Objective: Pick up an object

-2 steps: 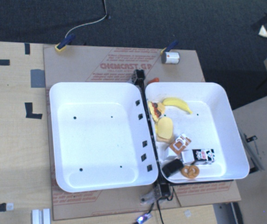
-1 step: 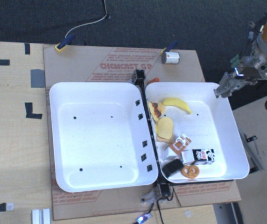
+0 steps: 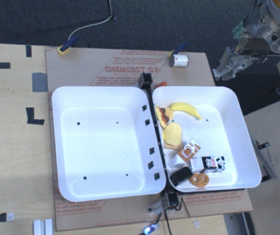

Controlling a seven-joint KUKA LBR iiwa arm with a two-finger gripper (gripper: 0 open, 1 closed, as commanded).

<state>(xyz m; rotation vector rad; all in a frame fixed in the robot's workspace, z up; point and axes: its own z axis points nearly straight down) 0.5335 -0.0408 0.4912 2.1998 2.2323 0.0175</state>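
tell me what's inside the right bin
The right bin holds a banana, a yellow rounded item, an orange-and-white packet, a black-and-white carton, a black object and a pretzel-like ring. Anything beneath them is covered.

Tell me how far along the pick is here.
Nothing looks done yet. The gripper hangs outside the right bin, beyond its upper right corner, carrying nothing visible. The banana, pretzel and other items lie in that bin. Descent, grasp and lift remain.
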